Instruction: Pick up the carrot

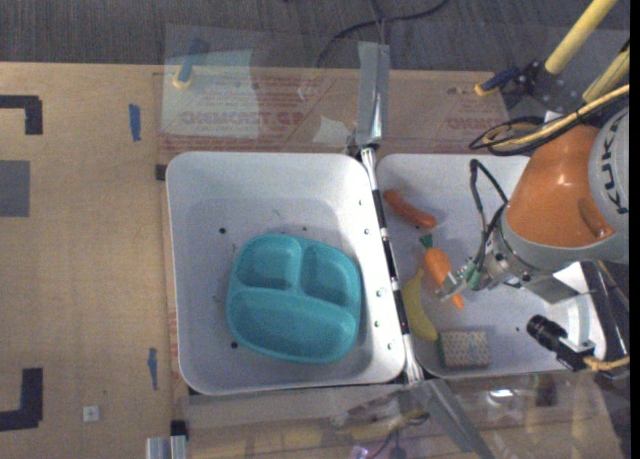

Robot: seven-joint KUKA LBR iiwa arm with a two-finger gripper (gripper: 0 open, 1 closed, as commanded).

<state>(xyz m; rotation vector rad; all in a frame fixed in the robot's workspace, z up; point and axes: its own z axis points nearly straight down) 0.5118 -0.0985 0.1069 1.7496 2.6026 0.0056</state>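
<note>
Carrot (438, 266) lies in the right bin (520, 352), left-centre area, long axis running upper-left to lower-right, green top toward upper-left, orange tip toward lower-right. Hand (462, 280) is right at the carrot's lower end; can't tell if the fingers are apart or clamped on it. Nearby in the same bin: sausage (410, 208) above, banana (418, 312) below-left, sponge (465, 348) below. Teal divided plate (294, 298) sits in the left bin (200, 247).

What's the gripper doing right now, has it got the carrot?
Gripper: right at the carrot in the right bin; whether it is open, closed or holding cannot be told.
</note>
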